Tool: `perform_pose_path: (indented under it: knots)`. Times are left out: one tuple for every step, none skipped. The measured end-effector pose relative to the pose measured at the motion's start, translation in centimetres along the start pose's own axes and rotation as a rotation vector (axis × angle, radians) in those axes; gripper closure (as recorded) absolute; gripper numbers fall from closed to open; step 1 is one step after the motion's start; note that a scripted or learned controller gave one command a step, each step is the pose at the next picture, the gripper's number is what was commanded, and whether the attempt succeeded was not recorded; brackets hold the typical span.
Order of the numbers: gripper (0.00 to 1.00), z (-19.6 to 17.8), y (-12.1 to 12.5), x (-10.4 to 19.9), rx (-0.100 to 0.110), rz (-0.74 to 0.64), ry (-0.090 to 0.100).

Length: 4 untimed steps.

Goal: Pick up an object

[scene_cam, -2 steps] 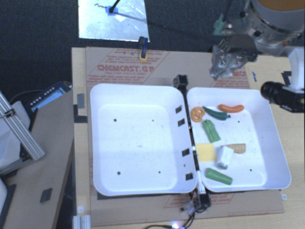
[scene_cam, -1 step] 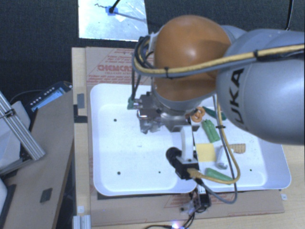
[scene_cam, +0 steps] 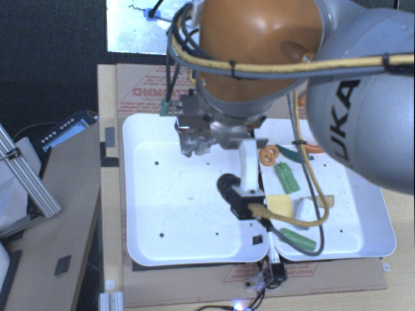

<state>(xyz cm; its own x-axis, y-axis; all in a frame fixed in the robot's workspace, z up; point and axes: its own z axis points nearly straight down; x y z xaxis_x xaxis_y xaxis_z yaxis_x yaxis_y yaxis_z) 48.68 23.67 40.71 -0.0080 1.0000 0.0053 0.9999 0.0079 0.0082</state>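
My gripper [scene_cam: 194, 142] hangs over the far right part of the left bin [scene_cam: 162, 206], under the big orange band of the arm. Nothing can be seen held beneath it. The objects lie in the right bin [scene_cam: 366, 229]: an orange ring-shaped piece [scene_cam: 268, 154], a green block [scene_cam: 286, 178], a yellow block [scene_cam: 279, 205], a white block [scene_cam: 305, 208] and a green cylinder [scene_cam: 298, 240] near the front. A green and orange piece [scene_cam: 306, 150] lies at the back, partly hidden by the arm.
A small black square [scene_cam: 257, 240] sits at the left bin's front right corner. The arm's body covers the back of the right bin. A side table with a metal rail [scene_cam: 29, 180] stands to the left of the bench.
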Motion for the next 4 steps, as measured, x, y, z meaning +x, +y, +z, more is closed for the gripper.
perform_pose_path:
  knots:
    - [1.00,-8.7,0.1,-0.2,-0.003,0.003,0.001]
    - [1.00,-13.2,0.1,-6.5,0.001,0.012,-0.004]
    - [1.00,-12.9,0.0,-16.8,0.005,0.017,-0.007]
    - [1.00,-4.0,0.0,-6.3,0.016,-0.005,-0.005]
